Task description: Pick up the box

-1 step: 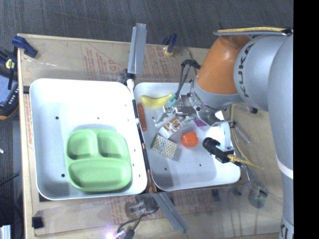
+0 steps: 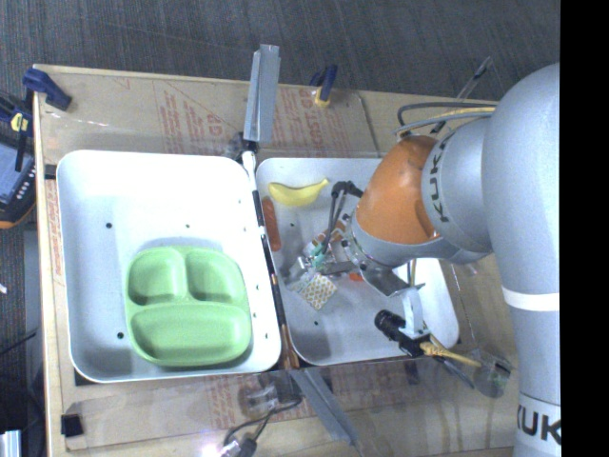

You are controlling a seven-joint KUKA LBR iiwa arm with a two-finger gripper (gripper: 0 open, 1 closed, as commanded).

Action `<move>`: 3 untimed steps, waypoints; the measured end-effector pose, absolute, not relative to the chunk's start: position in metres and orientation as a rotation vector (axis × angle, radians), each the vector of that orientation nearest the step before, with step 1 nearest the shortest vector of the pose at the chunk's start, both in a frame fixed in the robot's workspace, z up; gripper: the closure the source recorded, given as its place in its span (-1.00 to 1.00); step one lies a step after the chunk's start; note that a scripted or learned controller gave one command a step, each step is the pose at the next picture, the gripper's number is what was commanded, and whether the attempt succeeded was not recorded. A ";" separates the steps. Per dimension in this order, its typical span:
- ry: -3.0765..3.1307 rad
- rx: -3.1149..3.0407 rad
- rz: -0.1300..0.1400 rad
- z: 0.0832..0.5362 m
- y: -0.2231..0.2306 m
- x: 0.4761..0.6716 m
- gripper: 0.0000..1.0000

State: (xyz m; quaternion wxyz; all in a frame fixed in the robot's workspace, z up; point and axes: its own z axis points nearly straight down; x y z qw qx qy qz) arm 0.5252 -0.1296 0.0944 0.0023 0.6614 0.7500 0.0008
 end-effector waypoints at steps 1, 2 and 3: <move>2.282 2.162 -0.005 0.097 -0.155 0.577 -1.00; 2.415 2.011 -0.001 0.093 -0.157 0.632 -1.00; 2.484 1.922 -0.001 0.183 -0.211 0.590 -1.00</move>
